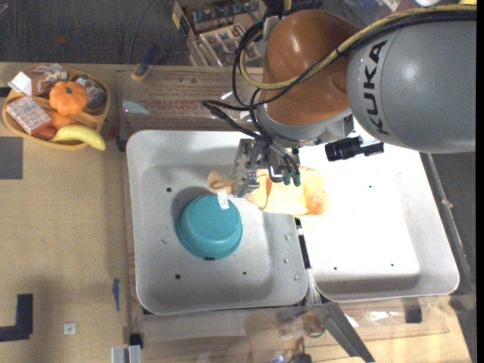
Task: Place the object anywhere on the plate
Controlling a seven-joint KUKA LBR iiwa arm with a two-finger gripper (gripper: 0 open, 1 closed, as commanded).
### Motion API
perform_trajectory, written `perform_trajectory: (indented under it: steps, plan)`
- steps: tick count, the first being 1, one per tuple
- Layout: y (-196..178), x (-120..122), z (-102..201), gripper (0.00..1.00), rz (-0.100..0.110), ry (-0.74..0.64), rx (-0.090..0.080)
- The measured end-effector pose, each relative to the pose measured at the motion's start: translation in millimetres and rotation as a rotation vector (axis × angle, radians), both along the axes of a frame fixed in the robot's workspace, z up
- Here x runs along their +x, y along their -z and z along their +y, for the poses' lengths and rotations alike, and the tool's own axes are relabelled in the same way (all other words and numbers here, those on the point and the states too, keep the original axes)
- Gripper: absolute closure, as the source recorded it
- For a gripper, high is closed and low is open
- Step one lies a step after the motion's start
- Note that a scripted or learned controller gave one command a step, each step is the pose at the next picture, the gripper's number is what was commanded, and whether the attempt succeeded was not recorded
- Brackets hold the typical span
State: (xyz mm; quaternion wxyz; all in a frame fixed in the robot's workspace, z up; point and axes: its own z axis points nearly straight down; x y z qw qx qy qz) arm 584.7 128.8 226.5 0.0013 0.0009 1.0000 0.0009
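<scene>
A round teal plate lies in the left bin, left of the bin's middle. A pale yellow and orange object lies at the bin's right side, up against the divide between the two bins. A tan end of it pokes out just above the plate's rim, and a small white tag rests on that rim. My gripper hangs right over the object's middle, up and right of the plate, and hides part of it. I see no gap between gripper and object.
The right bin lies beside the left one. A basket of toy fruit with a banana stands on the bench at the far left. Boxes and cables sit beyond the bench's far edge. The arm's orange band looms over the bins' back edge.
</scene>
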Motion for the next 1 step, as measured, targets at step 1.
perform_trajectory:
  steps: [1]
  plan:
    - [-0.2,0.1,-0.2,0.0,-0.001,0.0,0.0]
